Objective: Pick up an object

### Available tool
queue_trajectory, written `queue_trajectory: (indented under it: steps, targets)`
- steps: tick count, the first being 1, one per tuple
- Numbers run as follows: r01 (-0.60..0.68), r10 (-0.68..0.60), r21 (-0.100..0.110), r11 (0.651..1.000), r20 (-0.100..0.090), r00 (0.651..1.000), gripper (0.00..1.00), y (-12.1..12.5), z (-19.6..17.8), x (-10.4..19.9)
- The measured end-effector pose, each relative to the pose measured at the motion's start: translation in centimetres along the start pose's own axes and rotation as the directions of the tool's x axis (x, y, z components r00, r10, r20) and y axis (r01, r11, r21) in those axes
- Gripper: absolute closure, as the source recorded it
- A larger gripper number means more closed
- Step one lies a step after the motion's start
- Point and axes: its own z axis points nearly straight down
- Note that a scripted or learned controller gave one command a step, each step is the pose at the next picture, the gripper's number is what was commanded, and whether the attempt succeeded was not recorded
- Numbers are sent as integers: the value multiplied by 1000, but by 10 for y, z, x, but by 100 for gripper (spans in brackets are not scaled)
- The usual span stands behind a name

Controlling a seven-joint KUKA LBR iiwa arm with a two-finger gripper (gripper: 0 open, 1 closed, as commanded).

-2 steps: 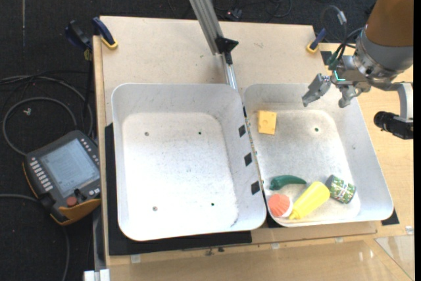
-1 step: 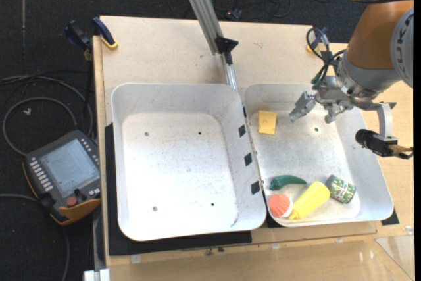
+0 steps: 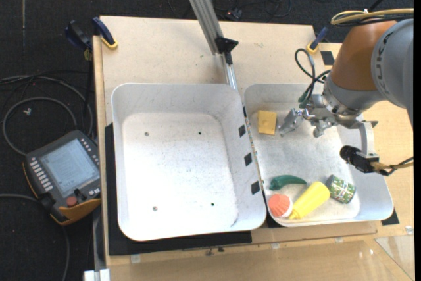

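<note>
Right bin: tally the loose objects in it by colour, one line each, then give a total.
Yellow: 2, the flat yellow sponge-like block and the long yellow plastic piece
Green: 2, the slim dark green curved piece and the small green patterned can
Orange-red: 1, the round orange-red piece
Total: 5

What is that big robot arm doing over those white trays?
It is trying to pick something up. Its gripper hangs over the right bin, near a yellow sponge. It holds nothing yet. A yellow bottle, a green pepper, an orange ball and a green can lie at that bin's near end.
</note>
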Motion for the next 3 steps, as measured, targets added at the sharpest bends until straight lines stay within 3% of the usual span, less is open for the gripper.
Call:
queue_trajectory:
  steps: [1, 2, 3]
  targets:
    - [1, -1, -6, 1000, 1, 1000, 0, 0, 44, 1]
    - [0, 0, -9, 1000, 1, 1000, 100, 1, 32, 0]
    - [2, -2, -11, 1000, 2, 1000, 100, 2, -11, 0]
